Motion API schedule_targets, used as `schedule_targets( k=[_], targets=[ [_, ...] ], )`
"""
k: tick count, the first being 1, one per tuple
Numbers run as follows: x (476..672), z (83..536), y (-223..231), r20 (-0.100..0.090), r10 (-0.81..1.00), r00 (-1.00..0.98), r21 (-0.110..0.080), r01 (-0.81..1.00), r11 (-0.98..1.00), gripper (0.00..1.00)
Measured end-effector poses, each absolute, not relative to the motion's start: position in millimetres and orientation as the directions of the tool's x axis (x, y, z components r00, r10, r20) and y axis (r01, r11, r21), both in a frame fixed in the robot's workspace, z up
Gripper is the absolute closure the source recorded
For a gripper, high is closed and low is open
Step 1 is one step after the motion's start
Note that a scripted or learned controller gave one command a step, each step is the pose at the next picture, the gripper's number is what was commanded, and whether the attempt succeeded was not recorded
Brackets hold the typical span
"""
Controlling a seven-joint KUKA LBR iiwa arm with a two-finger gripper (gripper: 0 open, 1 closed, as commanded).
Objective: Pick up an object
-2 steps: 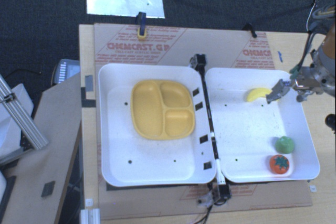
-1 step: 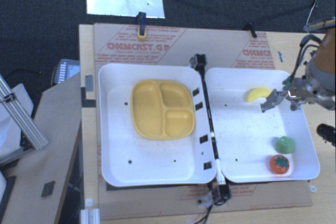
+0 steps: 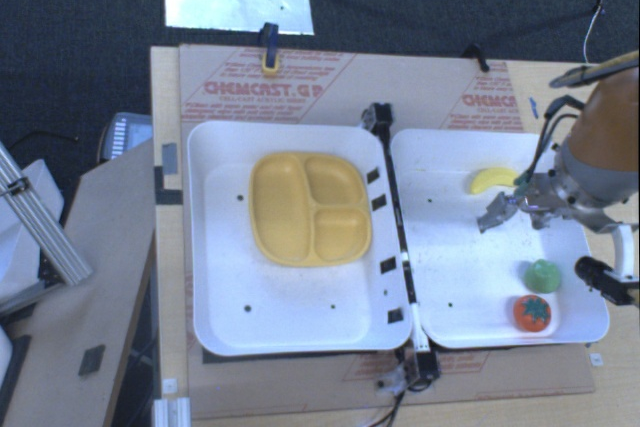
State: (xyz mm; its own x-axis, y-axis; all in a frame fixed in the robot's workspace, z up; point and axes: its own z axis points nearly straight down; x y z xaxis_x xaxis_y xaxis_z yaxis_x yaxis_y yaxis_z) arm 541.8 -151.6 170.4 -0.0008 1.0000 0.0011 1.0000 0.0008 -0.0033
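Note:
My gripper [image 3: 503, 207] hangs over the right bin [image 3: 450, 315], near its middle, open with nothing between its fingers. A yellow banana [image 3: 492, 180] lies just behind it, close to the fingertips but apart from them. A green round object [image 3: 543, 275] sits in front of the gripper, toward the right. A red-orange fruit with a green top [image 3: 533, 312] rests by the bin's front right corner. The arm's orange band [image 3: 612, 120] and grey wrist cover the bin's right side.
The left bin [image 3: 225, 305] holds a yellow divided plate [image 3: 308, 208] at its middle. A black clamped divider [image 3: 392, 225] runs between the two bins. Both bins sit on a cardboard sheet [image 3: 330, 85].

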Motion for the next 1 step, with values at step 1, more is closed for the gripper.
schedule_targets(
  k=[1],
  targets=[
    [544.6, 128.3, -150.5, 0.001, 1.0, 0.0, -0.002, 1.0, 0.0, 0.0]
  ],
)
